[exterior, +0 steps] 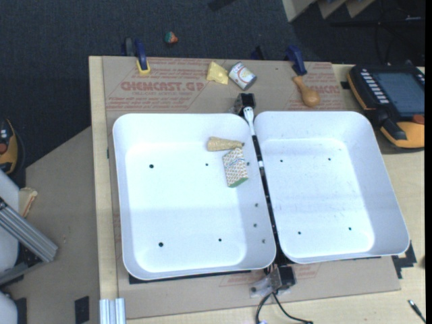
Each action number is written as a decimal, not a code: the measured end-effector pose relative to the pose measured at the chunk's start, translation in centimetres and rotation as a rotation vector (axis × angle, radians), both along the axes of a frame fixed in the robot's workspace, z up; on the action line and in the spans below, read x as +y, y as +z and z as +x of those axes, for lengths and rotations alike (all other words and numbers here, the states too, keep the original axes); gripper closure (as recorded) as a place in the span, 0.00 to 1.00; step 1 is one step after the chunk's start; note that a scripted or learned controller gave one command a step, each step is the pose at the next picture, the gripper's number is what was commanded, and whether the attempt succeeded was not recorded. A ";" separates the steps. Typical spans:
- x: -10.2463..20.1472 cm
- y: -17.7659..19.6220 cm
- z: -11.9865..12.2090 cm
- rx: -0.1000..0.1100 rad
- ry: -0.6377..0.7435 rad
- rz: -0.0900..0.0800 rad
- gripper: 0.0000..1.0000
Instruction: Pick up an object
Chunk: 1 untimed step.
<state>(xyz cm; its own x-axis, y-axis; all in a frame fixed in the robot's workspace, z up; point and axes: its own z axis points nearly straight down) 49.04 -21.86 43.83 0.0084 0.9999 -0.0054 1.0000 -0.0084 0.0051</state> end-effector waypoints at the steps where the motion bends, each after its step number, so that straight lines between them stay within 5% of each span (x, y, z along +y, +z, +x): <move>1: -0.5 -14.0 0.4 0.018 0.006 0.010 1.00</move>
